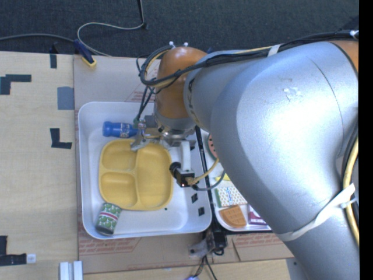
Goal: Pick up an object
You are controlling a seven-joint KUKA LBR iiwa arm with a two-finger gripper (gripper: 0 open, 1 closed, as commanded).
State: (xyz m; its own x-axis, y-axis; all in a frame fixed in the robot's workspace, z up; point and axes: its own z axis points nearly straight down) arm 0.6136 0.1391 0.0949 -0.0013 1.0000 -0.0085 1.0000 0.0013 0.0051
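Camera view showed the grey arm's pincer low in the left white plastic bin, at the upper rim of the yellow three-compartment plastic tray and just beside the blue plastic bottle. Whether it was open or closed could not be told. A green patterned can lay at the tray's lower left corner. The likely failure: closing between tray edge and bottle would catch neither, or nudge the round bottle so it rolled away.
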